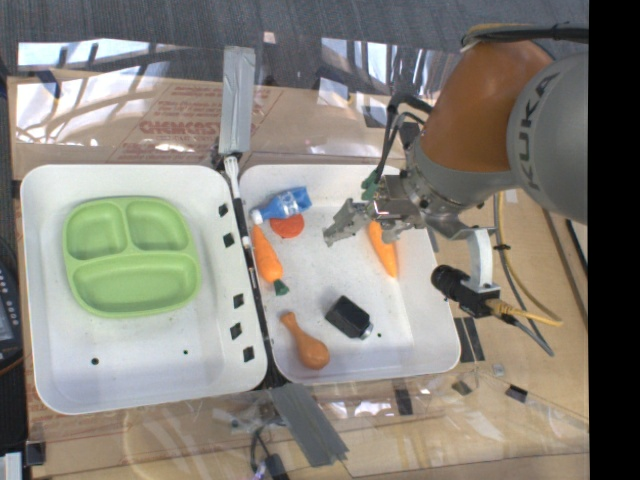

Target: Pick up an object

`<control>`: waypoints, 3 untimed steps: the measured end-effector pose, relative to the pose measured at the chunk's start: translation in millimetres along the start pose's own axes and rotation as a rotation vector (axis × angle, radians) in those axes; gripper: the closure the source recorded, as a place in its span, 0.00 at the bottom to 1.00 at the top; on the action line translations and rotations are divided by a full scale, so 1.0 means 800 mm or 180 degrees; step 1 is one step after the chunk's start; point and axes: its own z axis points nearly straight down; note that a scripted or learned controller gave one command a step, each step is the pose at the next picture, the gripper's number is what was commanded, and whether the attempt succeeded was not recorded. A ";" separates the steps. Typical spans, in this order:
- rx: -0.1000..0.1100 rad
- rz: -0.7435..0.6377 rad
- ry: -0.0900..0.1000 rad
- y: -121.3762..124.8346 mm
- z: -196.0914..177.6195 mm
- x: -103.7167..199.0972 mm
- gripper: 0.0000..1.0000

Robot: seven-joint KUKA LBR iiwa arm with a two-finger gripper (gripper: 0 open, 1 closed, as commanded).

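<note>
Reaching in from the right over the right-hand bin (425, 353), with the gripper (368, 224) hanging low above its upper middle. Showing grey fingers (342, 225) spread apart, though not clearly closing on anything. Lying just beside those fingers, a toy carrot (385, 249) angled down toward the bin's right wall; impossible to tell whether touching or gripped. Resting elsewhere in the same bin: a second carrot (267, 255) along the left wall, a blue bottle (283, 206) over a red disc (289, 227) near the top, a black block (348, 317) lower down, and a brown drumstick (305, 343) near the front edge. Sitting in the left bin (50, 368), a green divided plate (130, 256).
</note>
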 end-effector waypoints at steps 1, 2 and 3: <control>0.0008 0.0203 0.0002 -0.015 0.152 -0.002 0.00; -0.0003 0.0007 0.0002 0.077 0.225 -0.025 0.00; -0.0017 -0.0062 0.0000 0.145 0.193 -0.027 0.00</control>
